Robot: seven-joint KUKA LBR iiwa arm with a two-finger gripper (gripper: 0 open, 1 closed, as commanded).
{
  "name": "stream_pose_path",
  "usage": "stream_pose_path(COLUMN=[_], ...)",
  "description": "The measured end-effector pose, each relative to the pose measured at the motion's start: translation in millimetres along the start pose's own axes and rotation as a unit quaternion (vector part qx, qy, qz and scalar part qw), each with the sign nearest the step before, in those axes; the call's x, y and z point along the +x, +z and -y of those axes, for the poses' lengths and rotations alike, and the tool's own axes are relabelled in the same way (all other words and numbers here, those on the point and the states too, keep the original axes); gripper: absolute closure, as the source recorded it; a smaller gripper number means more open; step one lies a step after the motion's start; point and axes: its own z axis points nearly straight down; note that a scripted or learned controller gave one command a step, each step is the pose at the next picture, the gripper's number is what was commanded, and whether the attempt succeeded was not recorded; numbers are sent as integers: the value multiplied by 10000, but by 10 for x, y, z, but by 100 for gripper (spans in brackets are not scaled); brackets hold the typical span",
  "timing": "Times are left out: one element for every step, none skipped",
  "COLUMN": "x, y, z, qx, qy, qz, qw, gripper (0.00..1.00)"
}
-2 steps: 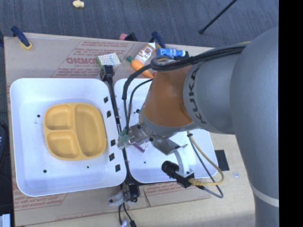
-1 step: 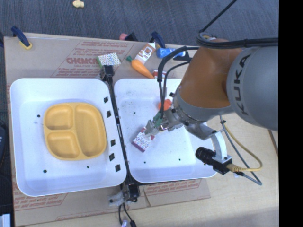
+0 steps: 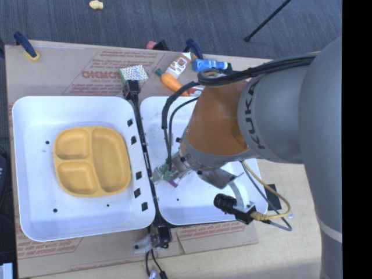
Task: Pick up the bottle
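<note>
A small bottle (image 3: pixel 176 70) with a white label and an orange end lies on the cardboard behind the right bin (image 3: pixel 152 110), outside it. My gripper (image 3: pixel 168 173) hangs low over the left part of the right bin, near the wall between the two bins. It is well in front of the bottle and apart from it. A small green and dark piece shows at the gripper's tip; I cannot make out what it is. The orange band and the grey arm cover most of the right bin's floor.
The left bin (image 3: pixel 23 156) holds a yellow divided plate (image 3: pixel 92 160). Blue clamps (image 3: pixel 208 64) sit at the bench's back edge beside the bottle, and a patterned card (image 3: pixel 133 73) lies to its left. Black and yellow cables (image 3: pixel 247 211) trail over the right bin's front corner.
</note>
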Motion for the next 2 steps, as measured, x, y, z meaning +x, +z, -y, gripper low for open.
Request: stream_pose_path(x=[126,488], y=[-667,2], z=[-66,-223], qx=[-16,5], qy=[335,266], qz=[8,0], qw=[9994,9996], gripper=[100,100])
